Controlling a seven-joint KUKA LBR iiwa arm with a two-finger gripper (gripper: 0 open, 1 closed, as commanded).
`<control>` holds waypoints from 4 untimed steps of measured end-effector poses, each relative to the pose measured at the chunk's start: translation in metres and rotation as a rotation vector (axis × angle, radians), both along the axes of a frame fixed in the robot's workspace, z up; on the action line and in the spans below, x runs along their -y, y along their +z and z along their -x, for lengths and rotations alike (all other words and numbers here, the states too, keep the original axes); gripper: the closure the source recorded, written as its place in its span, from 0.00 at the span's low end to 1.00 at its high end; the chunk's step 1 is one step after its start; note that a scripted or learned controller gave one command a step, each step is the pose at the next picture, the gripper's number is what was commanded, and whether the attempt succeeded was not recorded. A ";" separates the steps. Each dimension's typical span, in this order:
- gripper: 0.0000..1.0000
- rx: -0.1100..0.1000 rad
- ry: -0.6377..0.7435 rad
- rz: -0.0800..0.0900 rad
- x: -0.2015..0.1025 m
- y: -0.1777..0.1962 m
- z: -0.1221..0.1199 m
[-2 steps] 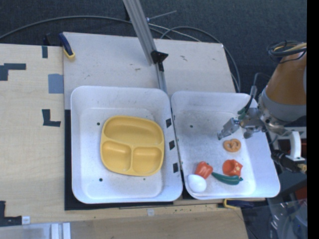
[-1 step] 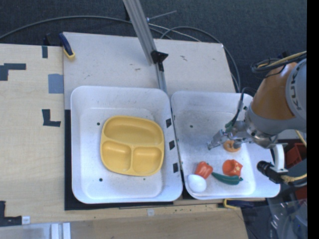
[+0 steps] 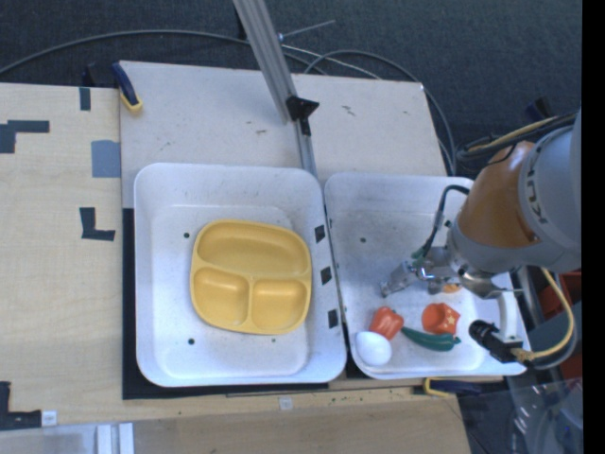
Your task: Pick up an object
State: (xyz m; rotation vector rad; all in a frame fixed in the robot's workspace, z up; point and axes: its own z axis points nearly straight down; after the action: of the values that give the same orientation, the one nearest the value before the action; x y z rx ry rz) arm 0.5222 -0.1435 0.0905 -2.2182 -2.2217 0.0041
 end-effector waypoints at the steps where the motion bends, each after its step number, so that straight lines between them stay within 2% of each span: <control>1: 1.00 -0.001 0.002 -0.002 -0.001 0.011 0.000; 2: 1.00 0.005 -0.001 0.000 -0.001 0.055 0.006; 3: 1.00 0.008 0.001 0.001 -0.008 0.116 0.006; 4: 1.00 0.009 0.000 0.001 -0.007 0.175 -0.003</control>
State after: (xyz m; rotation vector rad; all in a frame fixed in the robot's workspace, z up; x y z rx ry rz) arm 0.5253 -0.1368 0.2657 -2.2228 -2.2273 -0.0042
